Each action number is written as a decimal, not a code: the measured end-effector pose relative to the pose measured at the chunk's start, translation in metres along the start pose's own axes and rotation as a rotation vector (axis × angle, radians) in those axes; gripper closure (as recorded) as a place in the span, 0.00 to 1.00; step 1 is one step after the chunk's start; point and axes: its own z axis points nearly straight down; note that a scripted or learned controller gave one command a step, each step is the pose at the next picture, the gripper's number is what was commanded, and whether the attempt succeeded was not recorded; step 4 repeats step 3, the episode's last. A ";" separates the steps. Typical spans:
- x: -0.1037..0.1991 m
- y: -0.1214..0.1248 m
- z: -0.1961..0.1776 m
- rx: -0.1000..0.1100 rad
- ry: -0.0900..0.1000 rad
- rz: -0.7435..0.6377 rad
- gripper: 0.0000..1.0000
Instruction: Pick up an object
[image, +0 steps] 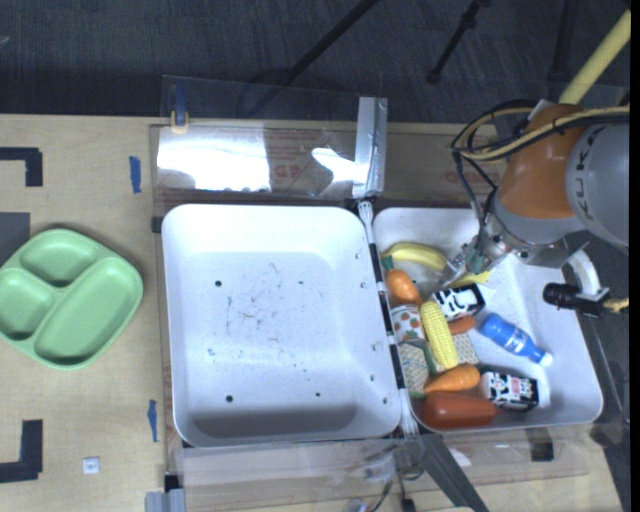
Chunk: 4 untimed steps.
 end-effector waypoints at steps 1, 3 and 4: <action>0.052 0.075 -0.155 0.011 0.006 0.194 1.00; 0.043 0.027 -0.156 0.012 0.008 0.152 0.00; 0.043 0.027 -0.156 0.012 0.008 0.152 0.00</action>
